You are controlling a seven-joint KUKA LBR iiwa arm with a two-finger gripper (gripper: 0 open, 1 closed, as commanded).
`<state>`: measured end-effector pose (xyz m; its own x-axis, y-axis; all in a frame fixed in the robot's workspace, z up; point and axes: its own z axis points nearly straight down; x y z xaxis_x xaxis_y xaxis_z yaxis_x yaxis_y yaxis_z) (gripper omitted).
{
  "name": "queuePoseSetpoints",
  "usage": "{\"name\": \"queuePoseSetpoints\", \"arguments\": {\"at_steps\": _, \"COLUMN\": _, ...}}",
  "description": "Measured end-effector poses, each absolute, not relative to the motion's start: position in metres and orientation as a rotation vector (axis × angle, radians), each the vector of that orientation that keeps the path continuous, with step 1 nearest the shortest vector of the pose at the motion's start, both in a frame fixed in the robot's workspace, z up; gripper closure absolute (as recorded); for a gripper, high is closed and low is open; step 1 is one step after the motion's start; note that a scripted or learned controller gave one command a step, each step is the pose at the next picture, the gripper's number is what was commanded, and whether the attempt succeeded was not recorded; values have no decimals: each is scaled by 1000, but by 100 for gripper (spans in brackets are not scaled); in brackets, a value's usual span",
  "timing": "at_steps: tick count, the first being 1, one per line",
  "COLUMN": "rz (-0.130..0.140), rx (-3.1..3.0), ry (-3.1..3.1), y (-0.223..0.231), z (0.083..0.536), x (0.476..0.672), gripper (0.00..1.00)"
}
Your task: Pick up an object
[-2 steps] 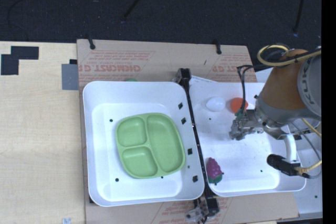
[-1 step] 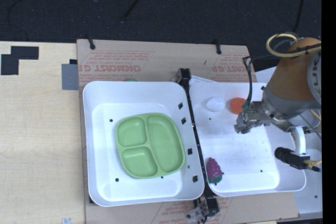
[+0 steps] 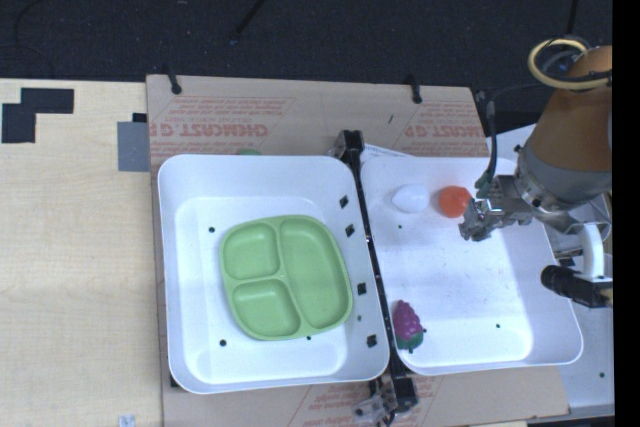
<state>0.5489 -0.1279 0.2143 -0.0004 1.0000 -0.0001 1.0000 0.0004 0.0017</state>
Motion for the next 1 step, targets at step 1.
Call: {"name": "queuePoseSetpoints", "arguments": {"at_steps": 1, "rz": -1, "rx": 2221, "ry": 2229, "y": -82, "z": 214, "x": 549, "gripper": 100}}
